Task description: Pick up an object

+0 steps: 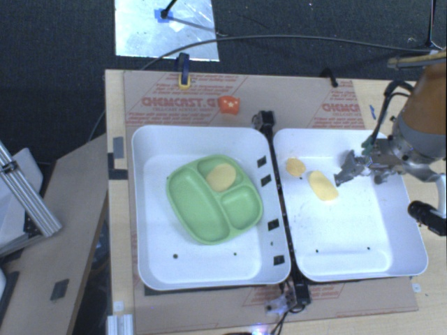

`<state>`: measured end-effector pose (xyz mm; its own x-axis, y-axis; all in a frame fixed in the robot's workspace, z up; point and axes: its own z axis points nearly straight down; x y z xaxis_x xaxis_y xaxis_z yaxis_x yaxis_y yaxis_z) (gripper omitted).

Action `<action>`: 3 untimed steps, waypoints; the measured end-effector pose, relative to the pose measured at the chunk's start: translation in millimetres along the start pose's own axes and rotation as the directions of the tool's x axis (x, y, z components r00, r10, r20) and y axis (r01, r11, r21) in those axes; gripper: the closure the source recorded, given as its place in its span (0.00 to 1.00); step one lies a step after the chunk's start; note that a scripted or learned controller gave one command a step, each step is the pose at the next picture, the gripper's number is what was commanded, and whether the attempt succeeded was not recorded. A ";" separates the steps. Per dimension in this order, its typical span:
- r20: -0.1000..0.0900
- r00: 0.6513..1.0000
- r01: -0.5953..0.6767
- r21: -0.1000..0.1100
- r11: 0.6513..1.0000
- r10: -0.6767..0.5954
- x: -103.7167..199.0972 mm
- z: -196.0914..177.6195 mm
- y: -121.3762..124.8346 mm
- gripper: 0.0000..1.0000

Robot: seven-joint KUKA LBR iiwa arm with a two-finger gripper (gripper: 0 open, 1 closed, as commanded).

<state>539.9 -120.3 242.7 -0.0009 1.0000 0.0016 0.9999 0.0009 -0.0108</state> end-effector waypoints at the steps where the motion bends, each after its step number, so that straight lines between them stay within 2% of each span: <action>1: 0.002 1.000 0.003 -0.012 1.000 -0.003 0.3 -6.3 2.2 0.00; 3: 0.000 1.000 0.000 -0.009 1.000 0.000 14.5 86.4 7.8 0.00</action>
<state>546.7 -105.6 156.3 -0.0014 1.0000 0.0011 1.0000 0.0014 -0.0022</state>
